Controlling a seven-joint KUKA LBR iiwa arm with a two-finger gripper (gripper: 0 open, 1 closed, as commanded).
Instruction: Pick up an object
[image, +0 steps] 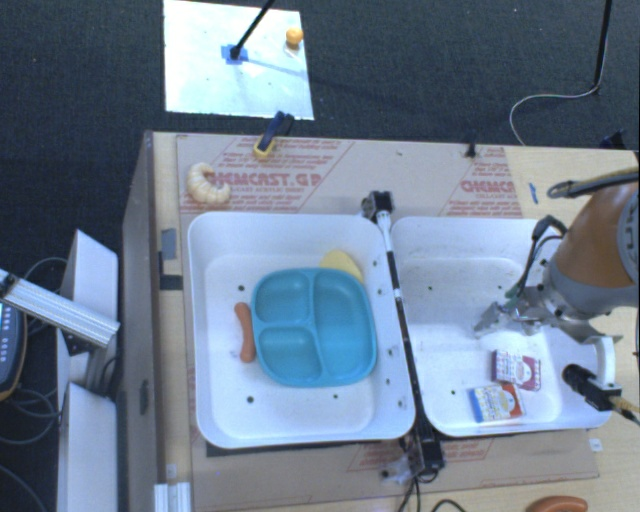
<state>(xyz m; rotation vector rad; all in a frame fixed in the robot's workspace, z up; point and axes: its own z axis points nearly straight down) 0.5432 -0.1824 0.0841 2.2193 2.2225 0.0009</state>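
Red-white packet just below claw — finger state unclear — right bin.

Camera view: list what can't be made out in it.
- Hand: blurred and small; open or shut cannot be told.
- Yellow item: mostly hidden behind the blue tray; its kind is unclear.
- Two packets: print too small to read.
- Orange thing: cut off by the bottom edge.
- Arm: cut off by the right edge.
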